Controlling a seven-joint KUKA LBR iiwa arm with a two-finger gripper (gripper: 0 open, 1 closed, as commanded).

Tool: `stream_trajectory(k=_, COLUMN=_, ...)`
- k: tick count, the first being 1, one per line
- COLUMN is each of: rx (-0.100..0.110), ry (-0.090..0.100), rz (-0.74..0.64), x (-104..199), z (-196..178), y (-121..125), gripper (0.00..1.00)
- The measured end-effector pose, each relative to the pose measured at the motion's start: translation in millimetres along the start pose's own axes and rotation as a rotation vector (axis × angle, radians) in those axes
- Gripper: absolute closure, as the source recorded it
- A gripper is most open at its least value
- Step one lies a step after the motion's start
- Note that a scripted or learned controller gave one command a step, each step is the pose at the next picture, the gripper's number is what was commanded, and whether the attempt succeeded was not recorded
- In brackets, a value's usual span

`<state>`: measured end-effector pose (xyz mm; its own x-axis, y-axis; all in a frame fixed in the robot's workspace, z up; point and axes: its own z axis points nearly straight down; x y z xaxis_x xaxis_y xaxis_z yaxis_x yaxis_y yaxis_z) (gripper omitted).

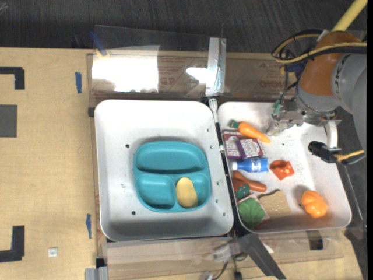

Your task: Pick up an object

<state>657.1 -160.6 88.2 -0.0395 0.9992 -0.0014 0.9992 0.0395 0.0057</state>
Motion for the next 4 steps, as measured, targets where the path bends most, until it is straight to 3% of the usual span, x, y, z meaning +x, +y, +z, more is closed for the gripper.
stream_trajectory(k=1, rx=0.001, ry=0.000, rz=0.000, x=0, z=1, y=0, gripper=0.00)
stream_trajectory(k=2, rx=0.001, ry=0.000, rz=-0.106, x=-15, z=2, y=11, gripper=0.00)
stream_trajectory(k=3, rx=0.001, ry=-0.002, rz=-0.217, x=18, z=0, y=-36, gripper=0.00)
stream_trajectory(k=4, rx=0.001, ry=-0.001, rz=-0.243, x=60, z=1, y=10, gripper=0.00)
